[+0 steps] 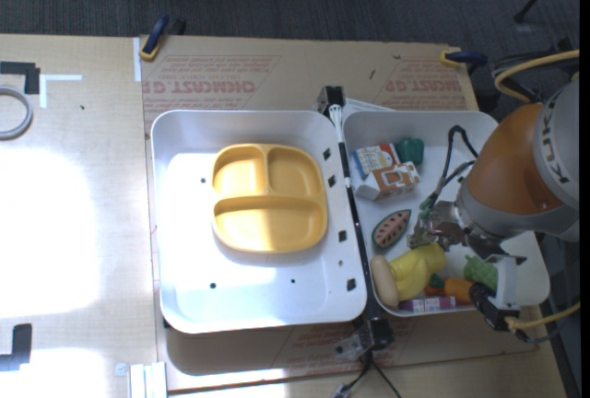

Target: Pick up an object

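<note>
Brown cardboard sheet [277,78] with mirrored red lettering covers the bench beneath two shallow white plastic bins; dark grey carpet lies beyond. Left bin [184,203] holds a yellow divided plastic plate [270,199]. Right bin [489,124] holds a small milk carton [387,175], yellow toy [417,269] and brown oval piece [391,228]. Two-finger gripper [433,228] sits low just above the yellow toy; jaw opening cannot be told.

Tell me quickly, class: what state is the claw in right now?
Claw: low in the right bin, above the yellow toy; open or shut cannot be told.
</note>
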{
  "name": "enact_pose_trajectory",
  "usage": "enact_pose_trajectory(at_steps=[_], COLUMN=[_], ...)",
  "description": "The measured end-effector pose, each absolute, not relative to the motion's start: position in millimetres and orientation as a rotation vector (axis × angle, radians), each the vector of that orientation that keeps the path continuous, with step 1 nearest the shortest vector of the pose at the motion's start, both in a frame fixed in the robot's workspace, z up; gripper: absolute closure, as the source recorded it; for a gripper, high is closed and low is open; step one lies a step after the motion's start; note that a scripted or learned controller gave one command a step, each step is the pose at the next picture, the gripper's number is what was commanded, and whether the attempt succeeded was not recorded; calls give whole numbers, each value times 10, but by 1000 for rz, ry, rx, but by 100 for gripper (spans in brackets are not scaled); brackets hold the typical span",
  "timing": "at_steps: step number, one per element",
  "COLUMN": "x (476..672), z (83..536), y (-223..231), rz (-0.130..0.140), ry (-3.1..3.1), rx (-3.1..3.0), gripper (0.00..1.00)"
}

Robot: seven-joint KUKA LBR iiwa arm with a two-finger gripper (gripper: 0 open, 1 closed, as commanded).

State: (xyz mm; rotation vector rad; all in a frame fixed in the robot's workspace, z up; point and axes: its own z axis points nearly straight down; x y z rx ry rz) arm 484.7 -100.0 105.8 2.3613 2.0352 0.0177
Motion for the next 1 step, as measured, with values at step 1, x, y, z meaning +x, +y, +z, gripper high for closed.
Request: enact_pose_trajectory(at_steps=[1], x=[4811], z=[2779], y=[-769], rz=[1], ry=[2011], rx=[2410], gripper=[100])
